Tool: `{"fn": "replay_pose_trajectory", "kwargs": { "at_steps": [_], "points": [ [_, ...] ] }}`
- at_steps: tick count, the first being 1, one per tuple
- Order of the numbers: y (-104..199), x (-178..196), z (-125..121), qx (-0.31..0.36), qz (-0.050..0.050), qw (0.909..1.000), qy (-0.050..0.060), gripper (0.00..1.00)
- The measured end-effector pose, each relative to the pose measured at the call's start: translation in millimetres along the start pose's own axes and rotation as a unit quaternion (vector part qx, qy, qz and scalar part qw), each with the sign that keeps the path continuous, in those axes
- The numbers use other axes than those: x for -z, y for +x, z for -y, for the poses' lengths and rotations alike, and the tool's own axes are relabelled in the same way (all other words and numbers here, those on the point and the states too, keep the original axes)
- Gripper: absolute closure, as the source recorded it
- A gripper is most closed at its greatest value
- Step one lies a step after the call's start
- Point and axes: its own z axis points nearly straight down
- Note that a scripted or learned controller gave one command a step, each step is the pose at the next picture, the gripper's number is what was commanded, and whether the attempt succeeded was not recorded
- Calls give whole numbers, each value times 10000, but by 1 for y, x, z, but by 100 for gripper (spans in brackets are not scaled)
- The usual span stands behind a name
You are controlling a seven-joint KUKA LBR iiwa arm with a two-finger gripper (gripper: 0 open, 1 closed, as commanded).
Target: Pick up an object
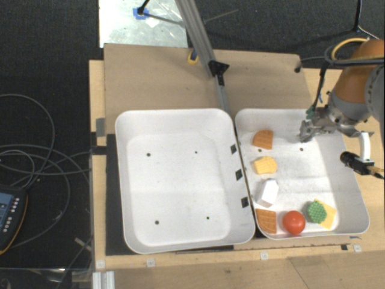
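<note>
In the right bin (346, 188) lie several small items: an orange piece (263, 139) near the back, a yellow piece (265, 165) below it, a white block (268, 192), an orange waffle-like piece (266, 220), a red tomato (294, 222), and a green item on a yellow piece (319, 212). My gripper (307, 131) hangs over the back of the right bin, to the right of the orange piece and apart from it. Nothing shows between its fingers.
The left bin (135, 137) sits beside the right one, with black clips (238, 174) along the shared rim. A grey pole (198, 29) slants in from the top. Cables (36, 155) lie on the dark floor at left.
</note>
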Motion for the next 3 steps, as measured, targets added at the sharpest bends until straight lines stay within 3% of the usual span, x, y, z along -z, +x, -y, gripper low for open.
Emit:
{"fn": "replay_pose_trajectory", "kwargs": {
  "at_steps": [1, 3],
  "points": [
    [-6, 65, -2, -31, 2, 10000, -17, 100],
    [-10, 156, -3, -22, -1, 10000, -10, 100]
  ]
}}
